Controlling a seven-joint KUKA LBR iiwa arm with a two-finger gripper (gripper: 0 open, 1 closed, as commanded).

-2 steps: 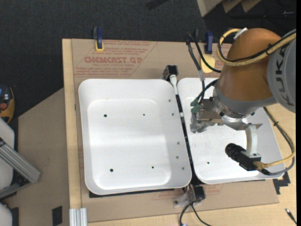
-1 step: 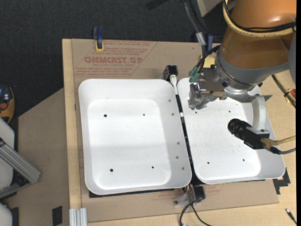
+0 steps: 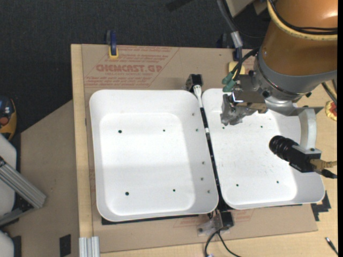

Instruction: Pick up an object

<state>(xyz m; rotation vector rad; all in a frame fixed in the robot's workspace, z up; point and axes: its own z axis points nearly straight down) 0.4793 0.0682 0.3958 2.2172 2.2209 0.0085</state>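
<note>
Gripper (image 3: pixel 232 115): stationed low over the right-hand bin (image 3: pixel 252 181), at its far corner beside the left-hand bin (image 3: pixel 144 159); opening cannot be told; nothing is seen held. Object: cannot be made out, possibly hidden beneath. Recommended: a target is confirmed before closure is made; descent is kept vertical.

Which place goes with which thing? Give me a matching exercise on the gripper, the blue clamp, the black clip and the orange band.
Things: 1 gripper; 2 blue clamp; 3 black clip; 4 orange band.
Places: A far edge of the board; B view's upper right; C above the far left part of the right bin; D far end of the gap between that bin and the left bin.
Pairs: 1-C, 2-A, 3-D, 4-B.
</note>
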